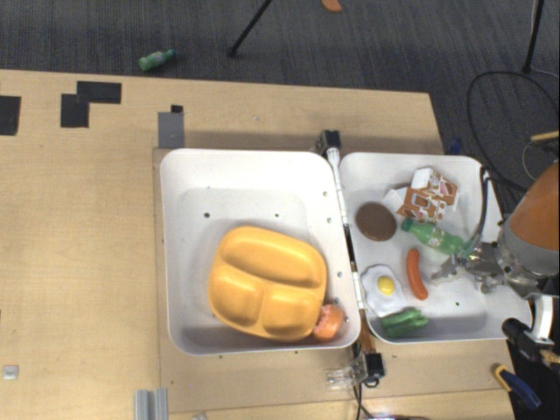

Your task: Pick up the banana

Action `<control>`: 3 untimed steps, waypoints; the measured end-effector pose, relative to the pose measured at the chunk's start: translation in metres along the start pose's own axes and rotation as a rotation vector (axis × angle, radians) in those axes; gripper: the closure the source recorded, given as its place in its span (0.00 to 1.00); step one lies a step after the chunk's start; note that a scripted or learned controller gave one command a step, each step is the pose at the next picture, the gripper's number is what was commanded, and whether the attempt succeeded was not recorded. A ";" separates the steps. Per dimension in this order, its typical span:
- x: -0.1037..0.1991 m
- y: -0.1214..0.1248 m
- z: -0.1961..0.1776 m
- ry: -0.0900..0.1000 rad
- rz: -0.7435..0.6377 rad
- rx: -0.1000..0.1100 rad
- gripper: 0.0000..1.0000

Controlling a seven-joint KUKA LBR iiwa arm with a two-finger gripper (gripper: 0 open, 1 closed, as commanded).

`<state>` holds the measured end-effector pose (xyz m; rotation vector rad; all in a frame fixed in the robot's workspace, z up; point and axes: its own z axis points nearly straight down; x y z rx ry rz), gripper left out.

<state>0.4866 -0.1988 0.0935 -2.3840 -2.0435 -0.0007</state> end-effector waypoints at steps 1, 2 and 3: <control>0.076 0.093 0.001 0.000 0.252 -0.002 0.00; 0.114 0.020 0.007 0.001 0.563 -0.006 0.00; 0.175 -0.027 -0.091 0.001 0.619 -0.001 0.00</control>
